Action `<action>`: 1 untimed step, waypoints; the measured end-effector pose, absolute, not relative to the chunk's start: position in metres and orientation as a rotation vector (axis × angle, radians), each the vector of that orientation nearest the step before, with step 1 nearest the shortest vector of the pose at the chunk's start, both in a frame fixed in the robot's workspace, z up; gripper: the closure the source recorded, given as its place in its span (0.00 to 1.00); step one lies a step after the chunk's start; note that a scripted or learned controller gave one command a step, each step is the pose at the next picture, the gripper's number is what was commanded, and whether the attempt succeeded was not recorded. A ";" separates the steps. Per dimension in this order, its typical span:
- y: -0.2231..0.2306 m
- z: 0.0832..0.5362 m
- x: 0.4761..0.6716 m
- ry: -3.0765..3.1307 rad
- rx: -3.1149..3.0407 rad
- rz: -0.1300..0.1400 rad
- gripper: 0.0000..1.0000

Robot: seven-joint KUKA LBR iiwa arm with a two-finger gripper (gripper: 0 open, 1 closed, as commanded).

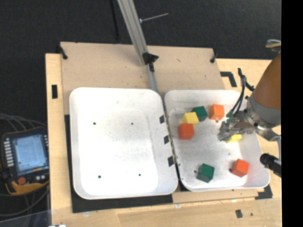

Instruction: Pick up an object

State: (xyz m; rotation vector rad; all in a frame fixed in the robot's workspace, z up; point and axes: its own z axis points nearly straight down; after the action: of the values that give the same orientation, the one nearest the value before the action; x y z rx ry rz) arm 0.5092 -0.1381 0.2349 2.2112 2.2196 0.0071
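Note:
The right bin (pixel 189 181) holds several small blocks. An orange block (pixel 186 131), a yellow block (pixel 190 118) and a green block (pixel 200 112) cluster near its left side, with another orange block (pixel 217 111) just right of them. A second green block (pixel 205 172) and a red-orange block (pixel 240 167) lie near the front. My gripper (pixel 230 132) hangs low over the right part of this bin, directly above a yellow block (pixel 234 137) that peeks out under it. How the fingers stand is hidden by the gripper body.
The left bin (pixel 116 141) sits beside the right one. A slanted metal pole (pixel 135 25) rises behind the bins. A handheld control pendant (pixel 26 155) lies off the bench at the left.

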 end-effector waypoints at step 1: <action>-0.139 0.279 0.511 2.222 2.212 0.006 1.00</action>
State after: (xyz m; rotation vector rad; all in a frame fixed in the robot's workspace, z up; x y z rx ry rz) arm 0.5108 -0.1392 0.2788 2.2122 2.2221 0.0055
